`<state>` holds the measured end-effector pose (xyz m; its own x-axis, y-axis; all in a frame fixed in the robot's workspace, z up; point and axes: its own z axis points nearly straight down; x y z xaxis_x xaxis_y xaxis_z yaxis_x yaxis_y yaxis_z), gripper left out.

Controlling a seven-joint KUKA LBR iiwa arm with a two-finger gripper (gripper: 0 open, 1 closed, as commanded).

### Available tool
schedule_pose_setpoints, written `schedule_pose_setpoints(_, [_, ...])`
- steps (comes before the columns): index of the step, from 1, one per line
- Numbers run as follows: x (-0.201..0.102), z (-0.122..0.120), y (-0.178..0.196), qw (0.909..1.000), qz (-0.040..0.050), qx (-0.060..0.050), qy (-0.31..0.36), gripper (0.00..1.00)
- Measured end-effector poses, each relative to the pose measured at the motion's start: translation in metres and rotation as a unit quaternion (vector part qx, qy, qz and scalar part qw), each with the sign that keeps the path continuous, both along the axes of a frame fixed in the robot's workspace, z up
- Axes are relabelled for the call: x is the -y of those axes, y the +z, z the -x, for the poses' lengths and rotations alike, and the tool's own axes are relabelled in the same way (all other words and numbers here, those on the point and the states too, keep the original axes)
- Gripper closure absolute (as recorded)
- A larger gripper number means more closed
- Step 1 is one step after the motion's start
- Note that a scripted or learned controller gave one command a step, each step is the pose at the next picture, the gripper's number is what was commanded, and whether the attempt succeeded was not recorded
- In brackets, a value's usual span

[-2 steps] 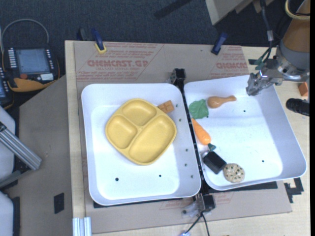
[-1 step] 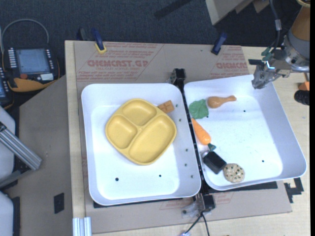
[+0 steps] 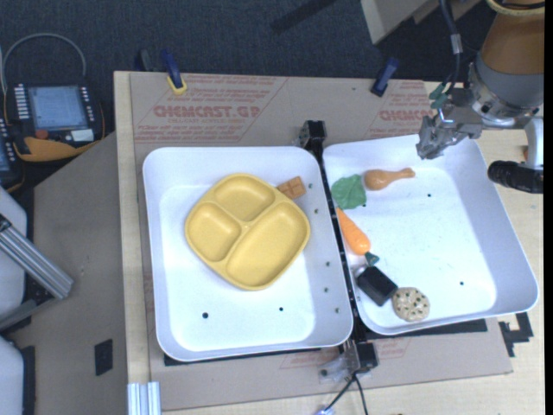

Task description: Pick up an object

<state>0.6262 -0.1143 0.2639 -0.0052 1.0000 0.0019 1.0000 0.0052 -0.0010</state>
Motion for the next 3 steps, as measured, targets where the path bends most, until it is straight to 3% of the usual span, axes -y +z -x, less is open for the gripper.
schedule_pose_setpoints(3, [-0.158,0.033,-0.013,1.0,-0.0003,-0.001,0.001,1.0])
